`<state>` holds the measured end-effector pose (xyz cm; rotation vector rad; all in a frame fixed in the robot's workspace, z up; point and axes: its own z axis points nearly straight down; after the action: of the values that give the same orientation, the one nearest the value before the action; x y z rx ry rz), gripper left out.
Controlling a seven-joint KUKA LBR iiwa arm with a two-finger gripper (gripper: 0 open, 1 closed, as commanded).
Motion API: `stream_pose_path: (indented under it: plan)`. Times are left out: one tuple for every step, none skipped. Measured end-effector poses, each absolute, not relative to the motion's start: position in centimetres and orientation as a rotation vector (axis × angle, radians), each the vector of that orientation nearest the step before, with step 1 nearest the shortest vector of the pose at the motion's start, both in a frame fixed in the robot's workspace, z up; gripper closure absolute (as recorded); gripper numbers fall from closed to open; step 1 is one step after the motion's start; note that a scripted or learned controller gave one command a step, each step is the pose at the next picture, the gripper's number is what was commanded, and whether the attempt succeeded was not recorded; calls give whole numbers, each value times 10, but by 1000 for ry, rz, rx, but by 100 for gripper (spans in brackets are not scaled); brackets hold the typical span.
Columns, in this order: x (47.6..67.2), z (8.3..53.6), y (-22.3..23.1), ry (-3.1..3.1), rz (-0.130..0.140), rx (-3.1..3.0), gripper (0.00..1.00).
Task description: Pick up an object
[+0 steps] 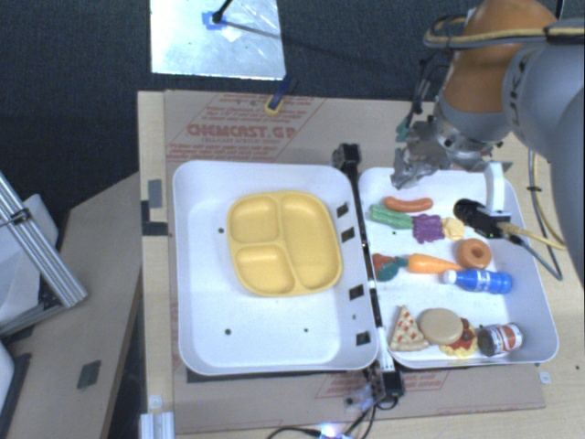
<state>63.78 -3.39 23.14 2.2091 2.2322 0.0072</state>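
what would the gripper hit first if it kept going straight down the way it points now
Most likely the red sausage, which lies just below the gripper at the far end of the right bin. Depth is hard to judge from this slanted view, so it might meet bare bin floor beside it.

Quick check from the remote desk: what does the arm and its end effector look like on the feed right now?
The arm is smooth grey with a rounded orange band above the wrist. Yellow and black cables loop around that band. The end effector is a compact grey metal unit, darker than the arm's casing.
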Motion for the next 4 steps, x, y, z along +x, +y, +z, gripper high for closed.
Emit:
stream_pose_path:
  plan:
    - [658,218,17,2230,5,2210,100]
    - [660,218,49,2229,5,2212,100]
    - [666,219,60,2226,4,2213,100]
    - [671,231,45,2220,4,2219,100]
